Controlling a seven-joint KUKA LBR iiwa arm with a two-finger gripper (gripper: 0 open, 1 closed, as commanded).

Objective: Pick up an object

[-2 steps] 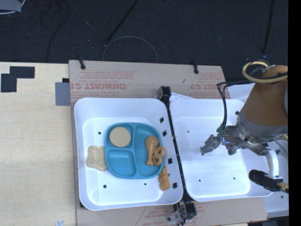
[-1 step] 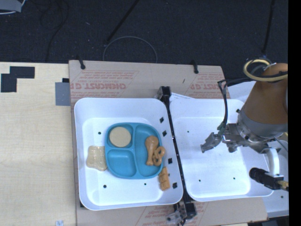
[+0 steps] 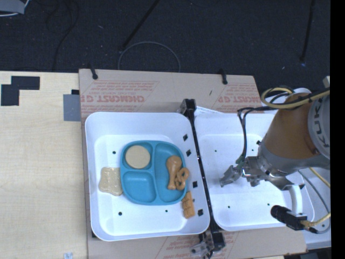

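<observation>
Nothing picked yet: end effector (image 3: pixel 230 177) is seen over right bin (image 3: pixel 226 209), grip state indeterminable; food items remain in left bin (image 3: pixel 102 128).

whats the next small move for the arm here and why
Probably a short move across the divider toward the left bin. The gripper sits low over the right bin, while the items lie in the left one: a blue divided tray holding a round cracker and a pretzel-like piece, plus a beige biscuit beside it.
</observation>
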